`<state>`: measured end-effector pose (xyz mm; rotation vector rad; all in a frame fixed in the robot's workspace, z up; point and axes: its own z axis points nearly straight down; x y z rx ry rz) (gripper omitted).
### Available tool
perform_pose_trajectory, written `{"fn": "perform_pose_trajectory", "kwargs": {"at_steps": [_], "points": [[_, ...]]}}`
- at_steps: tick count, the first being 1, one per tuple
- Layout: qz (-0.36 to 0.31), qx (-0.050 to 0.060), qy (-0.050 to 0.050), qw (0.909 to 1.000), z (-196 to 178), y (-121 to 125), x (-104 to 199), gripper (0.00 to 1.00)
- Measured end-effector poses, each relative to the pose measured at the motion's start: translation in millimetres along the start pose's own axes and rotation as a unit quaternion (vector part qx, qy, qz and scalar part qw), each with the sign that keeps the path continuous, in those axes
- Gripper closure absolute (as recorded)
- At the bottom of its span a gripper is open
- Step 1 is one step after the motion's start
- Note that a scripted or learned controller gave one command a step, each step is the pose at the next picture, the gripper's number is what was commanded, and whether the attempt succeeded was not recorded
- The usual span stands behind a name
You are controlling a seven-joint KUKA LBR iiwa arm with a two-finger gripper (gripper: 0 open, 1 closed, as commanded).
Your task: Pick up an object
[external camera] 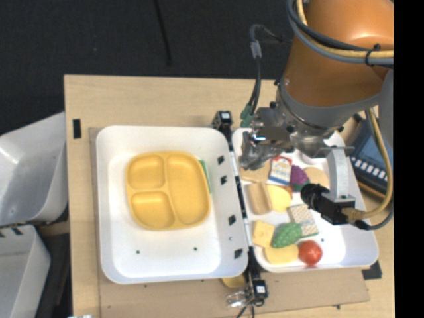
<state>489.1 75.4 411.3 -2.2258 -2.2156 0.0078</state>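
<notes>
The right bin [363,242] holds a heap of toy food: a red tomato [309,252], a green leafy piece [287,235], a yellow cheese wedge [263,232], a speckled cracker [302,217], a purple piece [300,176], a small white, blue and red carton [280,171] and a tan slab [257,199]. My gripper [254,152] hangs low over the far left corner of this bin, just left of the carton. The wrist above hides much of the bin's far end.
A yellow divided plate [167,189] lies in the left bin [109,244]. A black clamp and cable [328,204] reach across the right bin's right side. Between the bins runs a ridge with black clips [233,197]. Wooden bench edges surround both bins.
</notes>
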Motion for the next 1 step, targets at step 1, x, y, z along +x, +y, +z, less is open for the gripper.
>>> {"fn": "perform_pose_trajectory", "kwargs": {"at_steps": [1], "points": [[-0.007,-0.003,0.000,1.0000,-13.3,1.6,2.4,1.00]]}}
